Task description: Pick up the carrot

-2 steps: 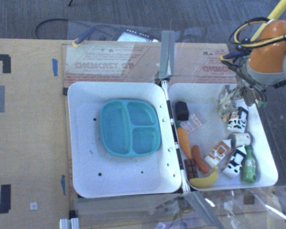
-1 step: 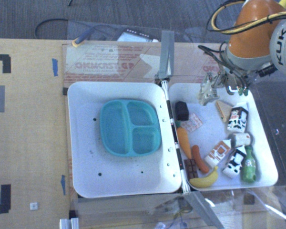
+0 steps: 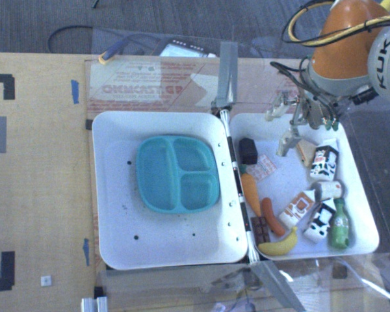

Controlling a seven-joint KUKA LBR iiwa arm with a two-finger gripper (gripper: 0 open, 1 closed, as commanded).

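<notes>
The carrot [image 3: 249, 194] is lying in the right bin [image 3: 361, 203], tight against its left wall, long axis running toward the near edge — a red sausage-shaped piece [image 3: 272, 216] is sitting just beside its lower end, a black block [image 3: 247, 151] just beyond its upper end, and a banana [image 3: 279, 244] is curling nearer the front. The hand [image 3: 291, 136] is hanging over the far part of the same bin, well apart from the carrot, holding nothing; its fingers are looking spread, with one pale finger pointing down. To do the reach well, the arm is probably needing to travel toward the left wall and nearer the front, turning the fingers to straddle the carrot across its narrow width at mid-length — the wall is leaving little room for the outer finger, and the red piece is risking being caught instead
</notes>
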